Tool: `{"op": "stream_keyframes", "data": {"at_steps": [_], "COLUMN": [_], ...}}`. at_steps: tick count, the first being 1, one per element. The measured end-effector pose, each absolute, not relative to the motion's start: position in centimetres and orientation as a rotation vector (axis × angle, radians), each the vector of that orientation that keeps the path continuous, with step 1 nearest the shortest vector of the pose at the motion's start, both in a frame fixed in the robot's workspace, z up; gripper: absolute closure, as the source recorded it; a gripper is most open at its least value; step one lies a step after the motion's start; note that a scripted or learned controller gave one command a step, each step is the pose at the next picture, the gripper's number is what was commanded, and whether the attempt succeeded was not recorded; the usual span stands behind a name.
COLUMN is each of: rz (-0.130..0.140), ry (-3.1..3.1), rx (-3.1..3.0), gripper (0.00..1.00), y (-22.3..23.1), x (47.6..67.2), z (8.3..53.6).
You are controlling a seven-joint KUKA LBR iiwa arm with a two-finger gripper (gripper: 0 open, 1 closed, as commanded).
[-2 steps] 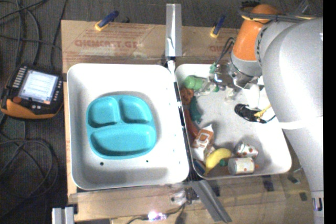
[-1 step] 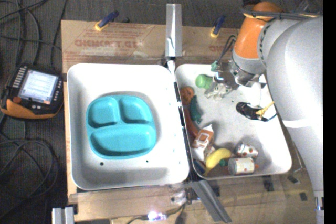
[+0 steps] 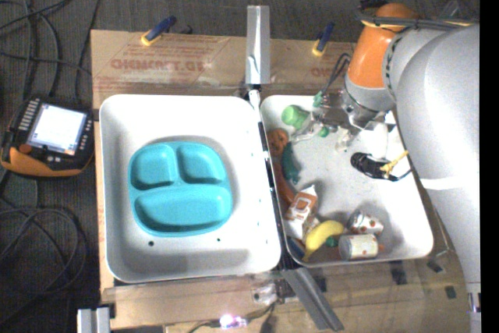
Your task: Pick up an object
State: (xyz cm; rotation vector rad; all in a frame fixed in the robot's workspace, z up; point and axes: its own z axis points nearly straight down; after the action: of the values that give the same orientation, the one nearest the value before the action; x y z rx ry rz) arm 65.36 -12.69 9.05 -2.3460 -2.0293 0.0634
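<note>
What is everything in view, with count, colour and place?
left bin: one, white, view's left
right bin: one, white, view's right
divided plate: one, turquoise, in left bin
cup: one, green, right bin's far left corner
toy figure: one, orange-brown, by right bin's left wall
carton: one, white and orange, right bin, behind banana
banana: one, yellow, right bin's near side
can: one, pale, right of banana
teach pendant: one, orange and black, floor left of bench
arm: one, grey with orange band, over right bin
claw: one, near the cup
</note>
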Motion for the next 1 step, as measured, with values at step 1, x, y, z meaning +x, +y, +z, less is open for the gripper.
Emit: {"op": "stream_keyframes", "data": {"at_steps": [1], "rz": [0.075], "ry": [-2.029], "rx": [-2.346], "gripper": [1.0], "y": [-12.8], "x": [65.3], "z": [9.56]}}
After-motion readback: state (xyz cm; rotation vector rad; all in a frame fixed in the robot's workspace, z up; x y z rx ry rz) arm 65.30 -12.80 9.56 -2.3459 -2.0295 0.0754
